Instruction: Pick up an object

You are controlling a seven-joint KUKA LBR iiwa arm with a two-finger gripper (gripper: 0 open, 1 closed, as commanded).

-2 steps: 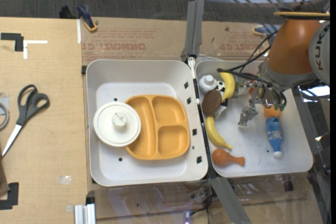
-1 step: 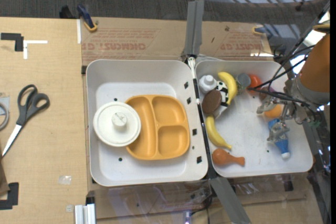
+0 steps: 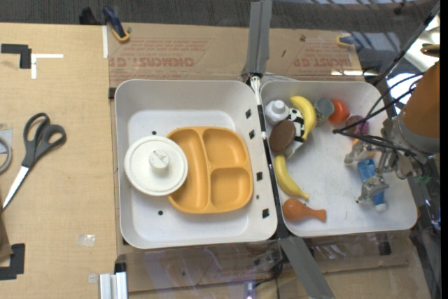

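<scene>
Nearest my camera, along the front wall of the right bin (image 3: 350,226), I see an orange drumstick-shaped toy (image 3: 303,210) lying on its side, and just behind it a yellow banana (image 3: 285,177) running along the divider between the bins. To the right of those, the gripper (image 3: 373,187) sits low in the right bin over a small blue object (image 3: 366,170); metal parts of the gripper crowd around the blue piece, but I cannot tell from this angle whether the claw is released or clenched, or whether the blue object is actually caught. In the left bin (image 3: 126,220), at about the same depth, an orange divided plate (image 3: 217,171) rests on the floor with a round white lid (image 3: 156,164) overlapping its left edge. Farther back in the right bin there is a cluster near the divider: a brown rounded object (image 3: 282,137), a second banana (image 3: 305,113), a small white bottle (image 3: 277,110), a grey piece (image 3: 324,106) and an orange ball (image 3: 339,110). On the bench to the left lie scissors (image 3: 31,147), and a sheet of cardboard (image 3: 182,52) lies behind the bins.
</scene>
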